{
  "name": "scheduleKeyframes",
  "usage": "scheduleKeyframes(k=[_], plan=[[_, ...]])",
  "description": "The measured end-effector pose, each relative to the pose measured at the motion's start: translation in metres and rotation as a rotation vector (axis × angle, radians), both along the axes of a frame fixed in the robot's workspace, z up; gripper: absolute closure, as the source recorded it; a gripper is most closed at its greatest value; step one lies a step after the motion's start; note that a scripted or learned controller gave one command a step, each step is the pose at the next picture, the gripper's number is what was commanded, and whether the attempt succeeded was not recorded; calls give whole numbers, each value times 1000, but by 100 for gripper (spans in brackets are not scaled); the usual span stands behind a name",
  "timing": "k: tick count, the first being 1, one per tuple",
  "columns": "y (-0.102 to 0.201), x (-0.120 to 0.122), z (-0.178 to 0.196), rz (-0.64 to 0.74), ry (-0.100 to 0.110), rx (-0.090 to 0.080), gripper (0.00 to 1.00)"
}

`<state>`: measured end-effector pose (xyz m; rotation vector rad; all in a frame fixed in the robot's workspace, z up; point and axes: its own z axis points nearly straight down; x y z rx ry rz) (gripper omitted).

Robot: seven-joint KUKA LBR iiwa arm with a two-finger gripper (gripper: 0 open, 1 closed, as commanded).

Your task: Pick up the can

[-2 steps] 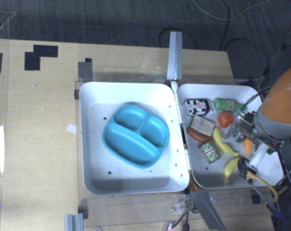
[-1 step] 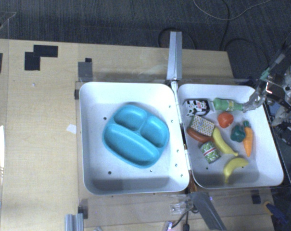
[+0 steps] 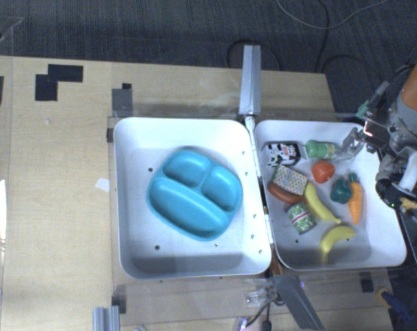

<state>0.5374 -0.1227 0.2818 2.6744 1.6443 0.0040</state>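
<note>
The can [image 3: 300, 218] is small, with a green and white label, and lies tilted in the lower middle of the right bin [image 3: 380, 254]. It sits between a sausage [image 3: 284, 194] and a yellow banana [image 3: 320, 204]. The arm comes in at the right edge, and its gripper [image 3: 355, 140] hangs over the bin's upper right corner, near a green bottle [image 3: 320, 149]. That puts the gripper well up and to the right of the can, not touching it.
The right bin also holds a black-and-white carton [image 3: 282, 153], a checkered box [image 3: 291, 179], a red tomato [image 3: 323, 172], a teal item [image 3: 341, 190], a carrot [image 3: 356, 202] and a second banana [image 3: 336, 236]. The left bin [image 3: 132, 254] holds a blue divided plate [image 3: 194, 193].
</note>
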Motion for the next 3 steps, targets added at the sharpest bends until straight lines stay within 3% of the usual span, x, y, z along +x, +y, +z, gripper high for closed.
scheduleKeyframes(k=[1, 2, 3], plan=[[-38, -47, -111, 144, 1, 0, 0], [-30, -7, 129, 436, -4, -4, 0], [-58, -49, -40, 390, -1, -2, 0]])
